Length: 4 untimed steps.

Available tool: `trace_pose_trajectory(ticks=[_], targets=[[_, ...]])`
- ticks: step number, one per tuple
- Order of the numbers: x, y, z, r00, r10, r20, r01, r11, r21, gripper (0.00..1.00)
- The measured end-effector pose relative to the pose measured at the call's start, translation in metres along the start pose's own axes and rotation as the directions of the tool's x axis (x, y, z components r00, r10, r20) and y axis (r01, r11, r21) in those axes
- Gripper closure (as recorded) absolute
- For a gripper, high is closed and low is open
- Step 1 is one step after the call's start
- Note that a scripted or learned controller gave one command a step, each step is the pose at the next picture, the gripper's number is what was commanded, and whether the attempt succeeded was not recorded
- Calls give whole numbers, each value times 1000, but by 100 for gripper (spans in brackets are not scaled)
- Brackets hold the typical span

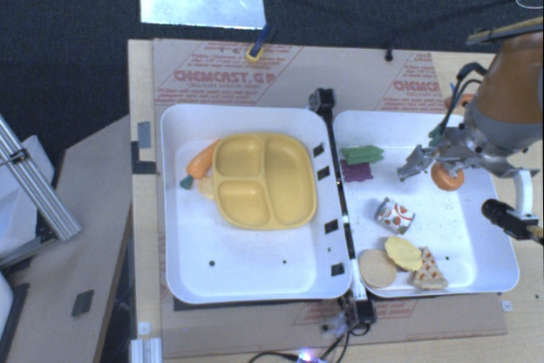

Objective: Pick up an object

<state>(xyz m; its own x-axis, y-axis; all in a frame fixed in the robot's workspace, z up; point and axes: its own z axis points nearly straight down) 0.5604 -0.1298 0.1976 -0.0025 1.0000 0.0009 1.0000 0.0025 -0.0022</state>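
gripper (414, 166) is hovering at right of frame over the right bin (489, 268), fingers spread and holding nothing. orange ball (446, 176) is lying just right of it; can (394, 215) is sitting below.

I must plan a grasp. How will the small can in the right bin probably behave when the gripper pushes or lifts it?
The can lies on its side, so a push may roll it. It looks small and probably light, easy to lift. Its rounded wall could slip between fingers. The yellow piece lies close by and may get nudged.
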Motion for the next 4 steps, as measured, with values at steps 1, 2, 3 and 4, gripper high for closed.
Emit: trace_pose_trajectory(ticks=[1, 2, 3, 4], targets=[[2, 0, 63, 1000, 1, 0, -1, 1000, 2, 0], [1, 2, 100, 1000, 1, 2, -1, 1000, -7, 0], [2, 2, 92, 1000, 1, 1, -1, 1000, -6, 100], [-1, 0, 48, 1000, 1, 2, -1, 1000, -7, 100]])
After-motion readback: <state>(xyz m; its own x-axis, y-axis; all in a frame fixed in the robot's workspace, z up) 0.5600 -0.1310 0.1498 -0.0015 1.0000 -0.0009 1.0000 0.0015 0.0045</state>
